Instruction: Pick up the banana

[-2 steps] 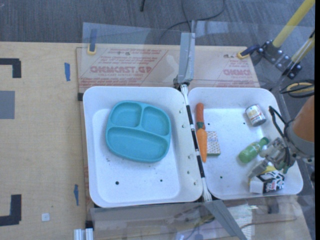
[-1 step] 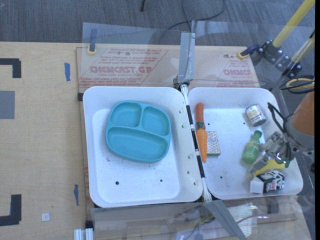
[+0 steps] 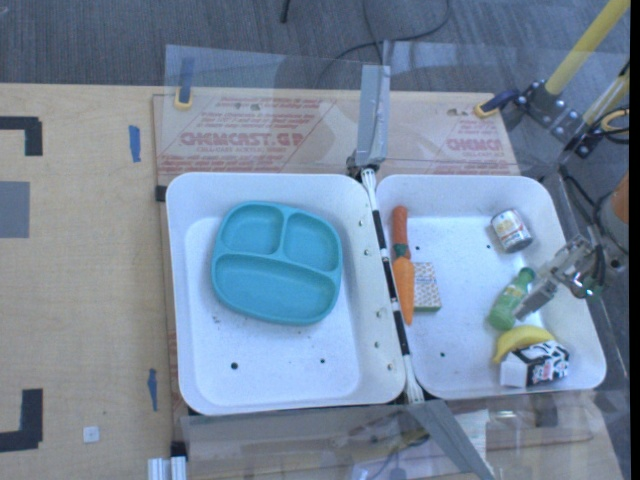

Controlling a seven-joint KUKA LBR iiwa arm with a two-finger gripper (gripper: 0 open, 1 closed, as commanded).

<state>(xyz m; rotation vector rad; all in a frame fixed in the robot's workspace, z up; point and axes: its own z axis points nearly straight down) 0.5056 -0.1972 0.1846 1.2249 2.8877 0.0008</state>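
Bins: two white ones side by side, left bin (image 3: 200, 368) and right bin (image 3: 450, 198).
Left bin: one blue divided plate (image 3: 277, 263), with bare floor in front of it and to its right.
Right bin: one banana (image 3: 520, 341), one green bottle (image 3: 510, 301), one tin can (image 3: 510, 230), one carrot (image 3: 402, 263), one sponge block (image 3: 427, 286), one small carton (image 3: 537, 365).
Banana: near the front right corner, touching the carton, just below the bottle.
My gripper (image 3: 545, 293): above the right rim, beside the bottle; I cannot tell how it is set.
Open room: the middle of the right bin's floor.
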